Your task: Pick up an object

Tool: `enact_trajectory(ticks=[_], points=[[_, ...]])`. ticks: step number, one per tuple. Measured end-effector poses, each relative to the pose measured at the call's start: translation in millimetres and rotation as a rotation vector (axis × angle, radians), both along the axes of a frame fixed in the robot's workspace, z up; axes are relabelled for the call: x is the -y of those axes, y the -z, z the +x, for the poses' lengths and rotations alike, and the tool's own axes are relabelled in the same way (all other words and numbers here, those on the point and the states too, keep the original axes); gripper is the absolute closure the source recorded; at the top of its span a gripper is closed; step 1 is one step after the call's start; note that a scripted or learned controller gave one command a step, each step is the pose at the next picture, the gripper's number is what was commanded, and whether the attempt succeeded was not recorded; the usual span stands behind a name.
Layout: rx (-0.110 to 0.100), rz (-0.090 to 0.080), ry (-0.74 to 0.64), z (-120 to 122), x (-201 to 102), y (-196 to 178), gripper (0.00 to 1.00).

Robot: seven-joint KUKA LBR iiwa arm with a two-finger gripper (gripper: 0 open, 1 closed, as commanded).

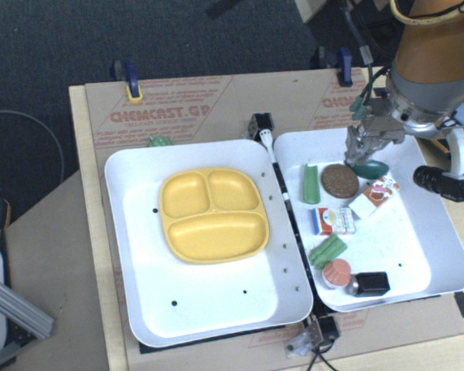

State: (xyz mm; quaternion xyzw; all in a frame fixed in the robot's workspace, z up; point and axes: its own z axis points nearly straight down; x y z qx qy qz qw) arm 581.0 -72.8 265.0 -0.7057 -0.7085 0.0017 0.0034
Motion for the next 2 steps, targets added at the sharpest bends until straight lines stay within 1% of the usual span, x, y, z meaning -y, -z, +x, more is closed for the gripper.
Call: enact_trajectory(ticks=[1,2], points=[[0.003,-0.001,0.001,-27,-33,5,1.0],[0.003,-0.001,0.001,-80,-69,-36,1.0]])
